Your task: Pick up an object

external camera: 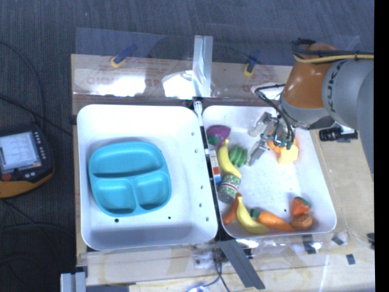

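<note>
One fixed camera looks down at a slant on both bins (146, 117).

Robotics lab: industrial arm (340, 90), white bins (146, 117), teach pendant (21, 157).

White bins (140, 117) | blue divided tray (129, 176) | yellow bananas (226, 158) | purple eggplant (218, 131) | green vegetable (238, 156) | orange carrot (273, 219) | yellow-orange toy (288, 152) | grey arm, orange band (307, 84)

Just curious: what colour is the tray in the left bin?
Light blue tray, in the camera view.
</note>
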Robot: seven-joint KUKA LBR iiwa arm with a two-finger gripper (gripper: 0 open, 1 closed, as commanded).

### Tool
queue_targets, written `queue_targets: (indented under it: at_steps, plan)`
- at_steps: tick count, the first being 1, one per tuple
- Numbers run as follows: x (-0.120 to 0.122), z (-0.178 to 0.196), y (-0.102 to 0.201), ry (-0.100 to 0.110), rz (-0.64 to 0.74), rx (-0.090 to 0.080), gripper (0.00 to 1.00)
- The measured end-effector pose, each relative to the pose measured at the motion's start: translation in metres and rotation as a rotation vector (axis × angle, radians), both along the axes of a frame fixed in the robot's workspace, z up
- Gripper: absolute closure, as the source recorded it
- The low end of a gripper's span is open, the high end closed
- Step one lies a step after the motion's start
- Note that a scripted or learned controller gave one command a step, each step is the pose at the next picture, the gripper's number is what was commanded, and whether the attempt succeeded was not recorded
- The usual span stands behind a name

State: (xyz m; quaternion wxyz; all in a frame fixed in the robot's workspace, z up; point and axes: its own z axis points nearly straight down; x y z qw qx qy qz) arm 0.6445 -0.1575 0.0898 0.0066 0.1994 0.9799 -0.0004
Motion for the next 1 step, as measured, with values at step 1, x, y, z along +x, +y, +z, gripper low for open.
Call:
queue_targets:
  at_steps: [1]
  plan:
    - [-0.0327, 0.0004, -0.0555, 0.002, 0.243, -0.004, 0.00]
